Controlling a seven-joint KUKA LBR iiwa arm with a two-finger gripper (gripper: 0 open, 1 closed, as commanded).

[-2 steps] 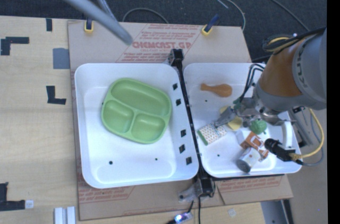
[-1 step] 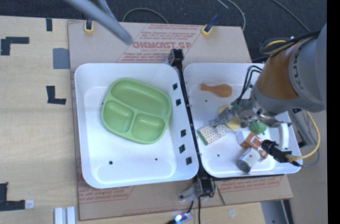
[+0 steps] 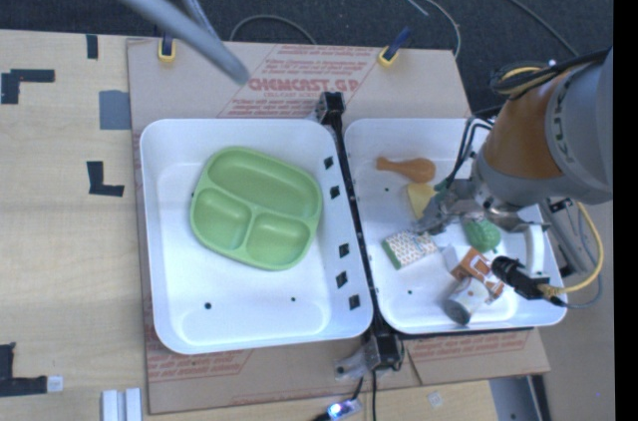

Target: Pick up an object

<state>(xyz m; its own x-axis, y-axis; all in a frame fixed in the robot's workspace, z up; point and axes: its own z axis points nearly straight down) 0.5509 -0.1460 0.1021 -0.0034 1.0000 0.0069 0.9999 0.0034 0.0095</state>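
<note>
- Camera view: 2 white bins sit side by side on the bench. The left bin (image 3: 169, 309) holds a green divided plate (image 3: 257, 208), lying flat toward its 12 o'clock half.
- The right bin (image 3: 399, 309) carries the clutter: a tan wooden spoon-like piece (image 3: 407, 168) at 11 o'clock, a yellow wedge (image 3: 420, 199) just below it, a small green-and-white checked packet (image 3: 410, 248) near the middle, a green lump (image 3: 483, 234) at 3 o'clock, an orange-and-white carton (image 3: 476, 271) and a grey cylinder (image 3: 460, 303) toward 5 o'clock.
- The arm reaches in from 3 o'clock, and the gripper (image 3: 446, 211) hangs low over the middle of the right bin, between the yellow wedge and the checked packet. I cannot tell how its fingers stand; the wrist hides them, and I see nothing clamped.
- My guess is the pick is aimed at the packet or the wedge.
- Risks: the pieces lie close together, so a descent may nudge one aside or catch 2 at once; the flat packet could slip away under the tips.
</note>
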